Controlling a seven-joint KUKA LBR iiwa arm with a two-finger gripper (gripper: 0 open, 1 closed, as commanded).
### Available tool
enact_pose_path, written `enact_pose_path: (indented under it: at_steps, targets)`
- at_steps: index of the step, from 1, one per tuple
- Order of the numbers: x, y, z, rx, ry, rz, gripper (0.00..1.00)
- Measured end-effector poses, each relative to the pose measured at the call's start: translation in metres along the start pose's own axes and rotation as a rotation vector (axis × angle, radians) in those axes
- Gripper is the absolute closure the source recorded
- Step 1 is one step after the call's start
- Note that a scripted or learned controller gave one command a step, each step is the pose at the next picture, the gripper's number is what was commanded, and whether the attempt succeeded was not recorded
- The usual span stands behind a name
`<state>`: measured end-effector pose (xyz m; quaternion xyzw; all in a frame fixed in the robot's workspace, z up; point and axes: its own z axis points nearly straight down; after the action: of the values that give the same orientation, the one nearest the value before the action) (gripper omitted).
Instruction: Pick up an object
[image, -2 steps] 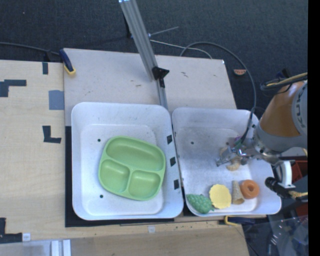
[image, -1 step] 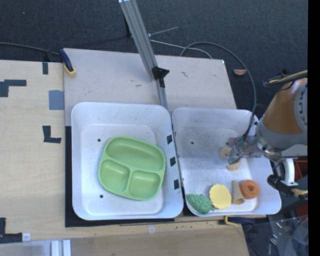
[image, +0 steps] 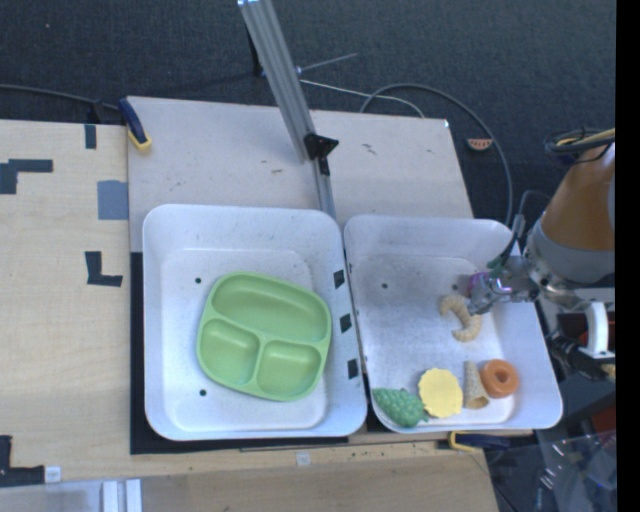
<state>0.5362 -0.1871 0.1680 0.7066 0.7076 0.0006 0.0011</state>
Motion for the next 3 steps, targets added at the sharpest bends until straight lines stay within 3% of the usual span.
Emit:
enact_pose_path:
  at_steps: [1, 3]
  targets:
    - [0.0, 0.001, -0.048, -0.002, -0.001, -0.001, 1.0]
    - [0.106, 0.013, -0.04, 0.004, 0.002, -0.005, 1.0]
